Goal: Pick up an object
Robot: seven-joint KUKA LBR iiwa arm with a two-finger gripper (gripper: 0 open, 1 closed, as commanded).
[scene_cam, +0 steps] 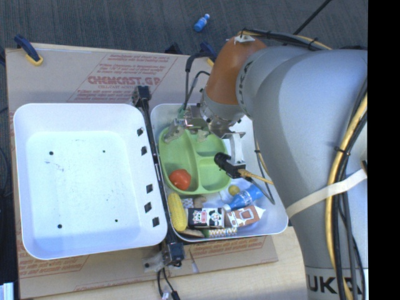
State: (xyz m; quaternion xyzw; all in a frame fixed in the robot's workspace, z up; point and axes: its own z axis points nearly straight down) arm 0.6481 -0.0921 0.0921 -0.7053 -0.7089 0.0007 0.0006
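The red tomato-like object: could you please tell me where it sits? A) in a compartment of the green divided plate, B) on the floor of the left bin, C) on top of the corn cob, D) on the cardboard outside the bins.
A: the red tomato-like object lies inside a lower-left compartment of the green divided plate, in the right bin.

Dark grey carpet (112,11) lies beyond the bench; printed cardboard (119,80) covers the bench (287,242), with blue clamps (28,49).

bright, even light; glare whitens the left bin (81,180); soft shadows, slightly soft focus overall
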